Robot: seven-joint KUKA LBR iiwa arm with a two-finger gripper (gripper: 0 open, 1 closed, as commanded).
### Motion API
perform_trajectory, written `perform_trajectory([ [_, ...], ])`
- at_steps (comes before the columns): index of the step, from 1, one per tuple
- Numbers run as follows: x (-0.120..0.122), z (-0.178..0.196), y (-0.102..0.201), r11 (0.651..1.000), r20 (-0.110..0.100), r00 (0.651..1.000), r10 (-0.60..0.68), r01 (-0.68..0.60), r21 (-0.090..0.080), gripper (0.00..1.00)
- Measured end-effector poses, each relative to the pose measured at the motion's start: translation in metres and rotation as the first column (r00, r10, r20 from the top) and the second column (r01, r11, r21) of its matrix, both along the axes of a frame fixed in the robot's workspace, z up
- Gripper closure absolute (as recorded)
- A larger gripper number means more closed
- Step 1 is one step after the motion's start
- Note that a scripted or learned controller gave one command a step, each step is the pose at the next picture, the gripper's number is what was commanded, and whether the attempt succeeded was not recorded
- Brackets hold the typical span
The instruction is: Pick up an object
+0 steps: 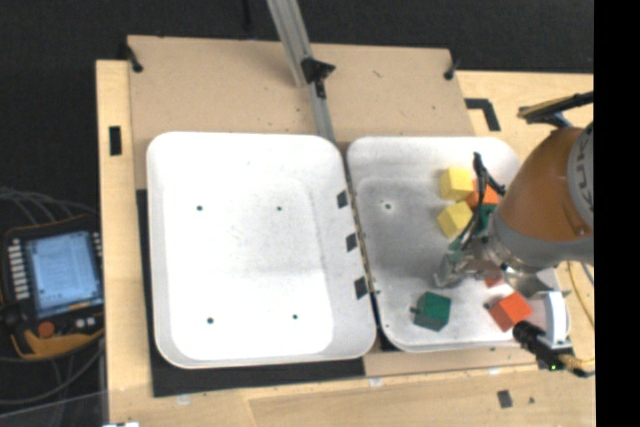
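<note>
While no writing is legible | end effector [455, 270] low in right bin [400, 175], opening unclear | green block [433, 311] near | yellow blocks [457, 183] beside arm [545, 200]

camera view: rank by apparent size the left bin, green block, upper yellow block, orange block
1. left bin, by far the largest.
2. green block.
3. orange block and upper yellow block look alike; the arm partly hides the orange one, so unranked.
</note>
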State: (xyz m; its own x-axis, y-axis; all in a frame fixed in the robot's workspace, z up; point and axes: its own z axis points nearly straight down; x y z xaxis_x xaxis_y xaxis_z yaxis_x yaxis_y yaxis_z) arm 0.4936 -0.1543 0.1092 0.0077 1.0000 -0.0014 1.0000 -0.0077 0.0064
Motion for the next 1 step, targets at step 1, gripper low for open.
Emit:
perform_trajectory([
  [1, -0.0015, 0.0437, 0.0002, 1.000, 0.000, 1.000, 0.009, -0.009, 0.000, 1.00],
])
